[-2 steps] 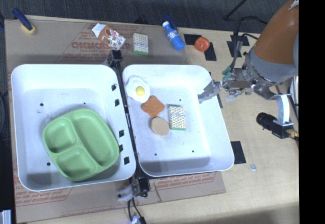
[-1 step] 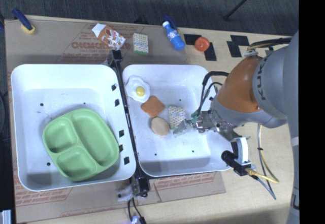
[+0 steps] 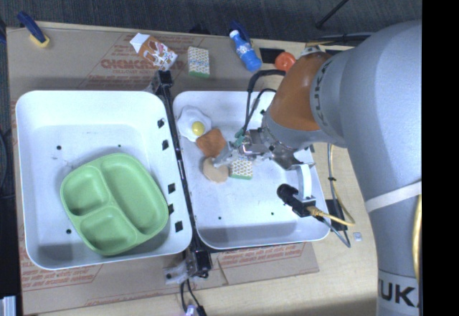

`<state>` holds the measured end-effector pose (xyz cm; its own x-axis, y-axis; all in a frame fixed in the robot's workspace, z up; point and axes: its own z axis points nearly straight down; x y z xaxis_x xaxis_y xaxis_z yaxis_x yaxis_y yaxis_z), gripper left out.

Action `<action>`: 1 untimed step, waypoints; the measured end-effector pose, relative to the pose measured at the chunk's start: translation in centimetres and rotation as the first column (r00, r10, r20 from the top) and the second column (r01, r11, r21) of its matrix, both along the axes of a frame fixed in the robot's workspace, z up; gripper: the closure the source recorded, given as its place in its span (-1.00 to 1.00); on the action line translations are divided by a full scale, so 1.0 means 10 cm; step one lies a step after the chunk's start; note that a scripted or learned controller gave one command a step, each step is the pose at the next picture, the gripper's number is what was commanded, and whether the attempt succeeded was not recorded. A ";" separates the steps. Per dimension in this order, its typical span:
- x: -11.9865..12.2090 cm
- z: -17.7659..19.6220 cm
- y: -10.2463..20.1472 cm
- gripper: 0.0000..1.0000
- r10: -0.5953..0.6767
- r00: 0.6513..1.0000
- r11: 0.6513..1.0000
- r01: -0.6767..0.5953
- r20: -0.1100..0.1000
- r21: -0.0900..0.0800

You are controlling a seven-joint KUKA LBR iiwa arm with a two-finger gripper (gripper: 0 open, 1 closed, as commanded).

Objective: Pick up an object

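The green-and-white checkered block [image 3: 242, 170] lies in the right bin [image 3: 247, 218], around the middle of its floor, with a tan round piece [image 3: 214, 171] touching it on the left. Just beyond those two sits a brown bread-like chunk [image 3: 211, 141], and farther still, near the bin's far left corner, a toy fried egg [image 3: 193, 125]. The gripper [image 3: 235, 150] is low over this cluster, right above the checkered block and beside the brown chunk. From where I stand I cannot tell whether it is open or closed, or whether it touches anything. The grey arm [image 3: 362, 92] with its orange band comes in from the right and covers that side of the bin.

The left bin [image 3: 43, 128] holds a green divided plate [image 3: 111, 200] in its near half, lying flat. On the bench beyond the bins there are a blue bottle [image 3: 246, 51], a small orange thing [image 3: 285, 60], a second checkered block [image 3: 199, 61], a crumpled snack wrapper [image 3: 152, 51] and, far left, a blue clamp [image 3: 32, 28].
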<state>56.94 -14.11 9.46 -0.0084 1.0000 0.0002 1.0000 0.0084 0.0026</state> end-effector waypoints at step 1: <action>0.00 0.09 0.00 1.00 0.002 1.000 1.000 -0.002 -0.002 -0.001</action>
<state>56.92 -14.15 10.41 -0.0103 0.9999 -0.0007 0.9999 0.0103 0.0004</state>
